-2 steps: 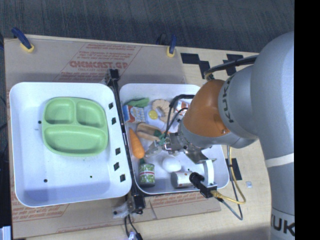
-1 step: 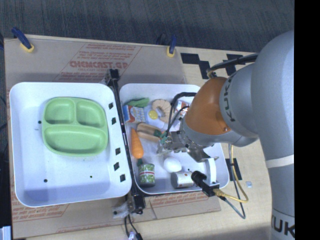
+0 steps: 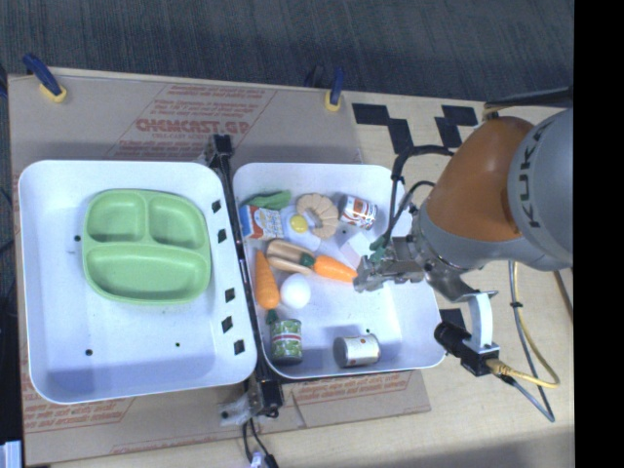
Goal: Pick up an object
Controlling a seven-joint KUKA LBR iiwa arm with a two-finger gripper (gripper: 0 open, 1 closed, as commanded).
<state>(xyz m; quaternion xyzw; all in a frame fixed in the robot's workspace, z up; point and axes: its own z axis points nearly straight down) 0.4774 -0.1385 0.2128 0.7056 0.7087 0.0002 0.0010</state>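
Grey metal jaws [image 3: 369, 273] sit low in the right bin [image 3: 414, 344], near its right wall, touching or just beside the tip of an orange carrot [image 3: 331, 269]; you cannot tell whether they are spread or closed. Nothing is visibly lifted, so your pick looks undone. Around it lie an egg [image 3: 295, 292], a second carrot [image 3: 266, 280] and cans [image 3: 357, 350]. The left bin [image 3: 58, 359] holds a green tray [image 3: 148, 246].
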